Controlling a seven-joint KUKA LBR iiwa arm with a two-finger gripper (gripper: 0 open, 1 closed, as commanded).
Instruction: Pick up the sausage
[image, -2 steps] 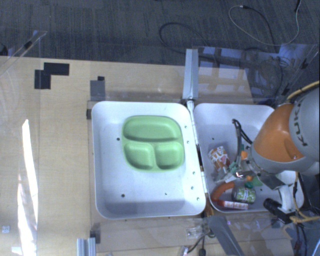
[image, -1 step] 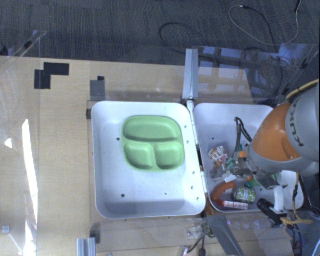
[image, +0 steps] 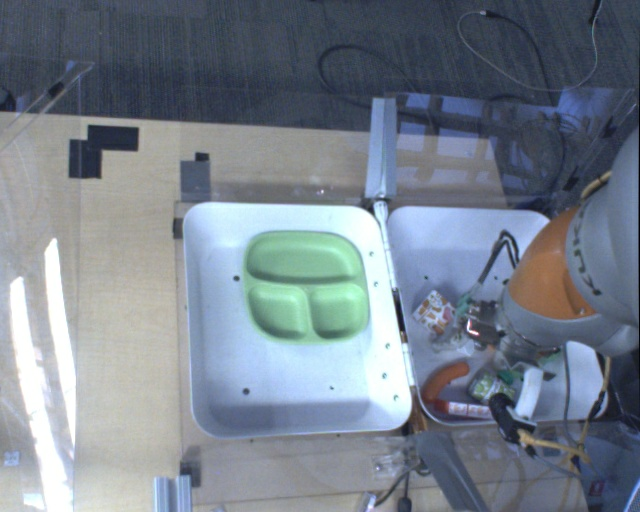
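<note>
The sausage (image: 445, 377), reddish-orange and slightly curved, lies near the front left corner of the right bin (image: 440, 240). My gripper (image: 482, 335) hangs low over the middle of that bin, just up and to the right of the sausage, under the orange band (image: 545, 280) of the arm. The arm's body covers the gripper's tip. I see nothing held in it.
A colourful small packet (image: 432, 310) lies left of the gripper. A green-labelled item (image: 490, 385) and a red-and-white tube (image: 466, 408) crowd the sausage at the bin's front edge. The left bin (image: 215, 330) holds a green three-compartment tray (image: 305, 283).
</note>
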